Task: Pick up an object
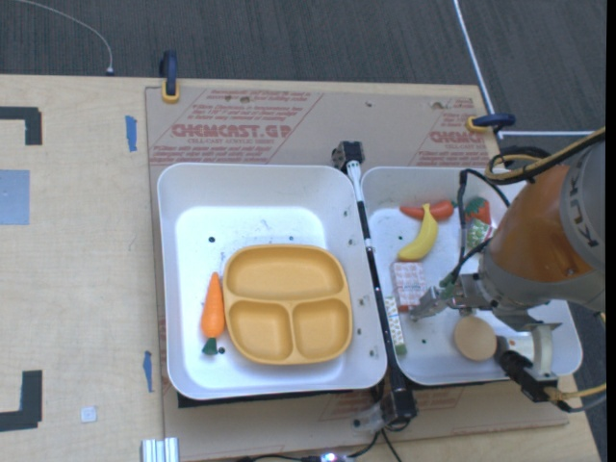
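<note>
We note the left bin (183, 258) holding a yellow three-compartment tray (287, 302), with a toy carrot (213, 308) lying just beside the tray's left edge. In the right bin (380, 210), a banana (421, 236) lies near the upper middle, a red pepper (429, 210) touching its top end, and a small patterned packet (407, 282) below it. A round tan bread roll (474, 339) sits lower right. The jaws (430, 303) hang between packet and roll; whether parted or clenched, we cannot tell.
</note>
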{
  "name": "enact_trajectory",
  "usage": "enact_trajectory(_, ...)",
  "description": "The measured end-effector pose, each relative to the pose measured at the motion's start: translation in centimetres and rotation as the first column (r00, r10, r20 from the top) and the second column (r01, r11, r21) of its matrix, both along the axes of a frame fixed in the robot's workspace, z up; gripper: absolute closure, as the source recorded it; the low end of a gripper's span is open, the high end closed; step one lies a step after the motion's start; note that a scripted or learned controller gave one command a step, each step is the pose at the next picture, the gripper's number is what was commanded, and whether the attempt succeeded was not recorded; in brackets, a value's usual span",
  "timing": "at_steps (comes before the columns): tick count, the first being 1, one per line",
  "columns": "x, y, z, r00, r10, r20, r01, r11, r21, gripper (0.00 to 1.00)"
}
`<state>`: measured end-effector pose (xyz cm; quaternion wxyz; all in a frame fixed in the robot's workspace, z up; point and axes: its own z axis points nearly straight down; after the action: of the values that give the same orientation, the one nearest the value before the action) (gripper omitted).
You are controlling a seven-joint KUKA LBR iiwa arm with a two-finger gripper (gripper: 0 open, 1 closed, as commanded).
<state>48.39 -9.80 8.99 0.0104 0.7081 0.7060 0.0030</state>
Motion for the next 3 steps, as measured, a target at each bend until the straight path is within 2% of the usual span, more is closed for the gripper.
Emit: enact_trajectory(3, 0.01, 0.13, -0.01, 1.000, -0.001, 0.001, 0.001, 1.000, -0.001, 0.00)
